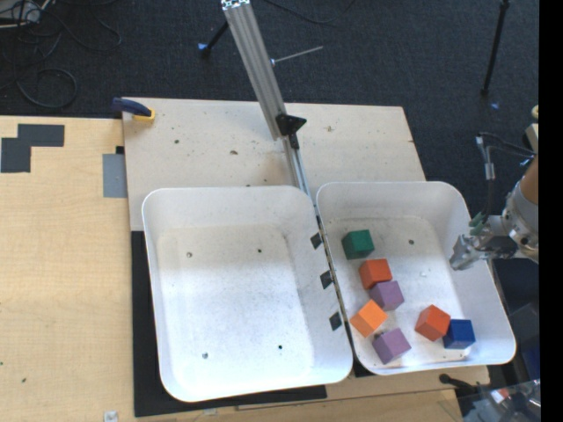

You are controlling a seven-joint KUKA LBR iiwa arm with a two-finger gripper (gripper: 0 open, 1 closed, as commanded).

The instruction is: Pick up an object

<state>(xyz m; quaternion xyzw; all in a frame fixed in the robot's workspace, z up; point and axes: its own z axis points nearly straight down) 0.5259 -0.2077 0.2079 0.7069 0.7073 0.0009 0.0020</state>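
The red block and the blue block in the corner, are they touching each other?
Touching. In the camera view, the red block and the blue block sit pressed side by side in the right bin, no white floor showing between them.

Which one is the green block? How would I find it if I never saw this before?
Look at the right bin, the one with all the little blocks in it. The green block sits nearest the far wall, at the top of the cluster, just above a red block. It is the only green one there.
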